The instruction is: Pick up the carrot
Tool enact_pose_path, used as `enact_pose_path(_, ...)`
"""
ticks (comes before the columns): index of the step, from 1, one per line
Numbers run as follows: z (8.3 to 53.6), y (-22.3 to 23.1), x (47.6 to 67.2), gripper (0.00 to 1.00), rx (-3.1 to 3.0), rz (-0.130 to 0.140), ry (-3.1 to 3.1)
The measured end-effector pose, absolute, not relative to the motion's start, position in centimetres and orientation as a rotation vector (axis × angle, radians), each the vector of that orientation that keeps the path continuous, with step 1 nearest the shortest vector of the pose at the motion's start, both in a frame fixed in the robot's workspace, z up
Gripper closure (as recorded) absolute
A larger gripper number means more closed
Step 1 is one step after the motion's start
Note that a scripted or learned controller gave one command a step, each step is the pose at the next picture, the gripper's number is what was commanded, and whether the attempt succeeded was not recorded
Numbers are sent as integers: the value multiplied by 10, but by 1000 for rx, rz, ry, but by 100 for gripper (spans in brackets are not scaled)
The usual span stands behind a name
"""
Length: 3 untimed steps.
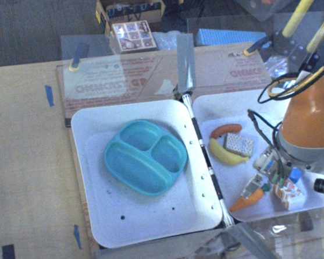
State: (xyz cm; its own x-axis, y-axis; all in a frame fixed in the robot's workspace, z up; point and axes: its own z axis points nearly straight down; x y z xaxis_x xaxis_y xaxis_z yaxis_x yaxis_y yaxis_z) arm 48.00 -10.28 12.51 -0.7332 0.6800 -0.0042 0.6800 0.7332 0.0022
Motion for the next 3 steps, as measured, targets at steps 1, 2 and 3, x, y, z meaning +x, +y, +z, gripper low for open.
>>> enact_pose_path(1, 87, -111, 481, 0, 259, 3, 3127)
enact_pose_path(2, 98, -111, 483, 100, 263, 3, 3119)
enact_pose_path(3, 185, -62, 554, 100, 486, 1, 3099)
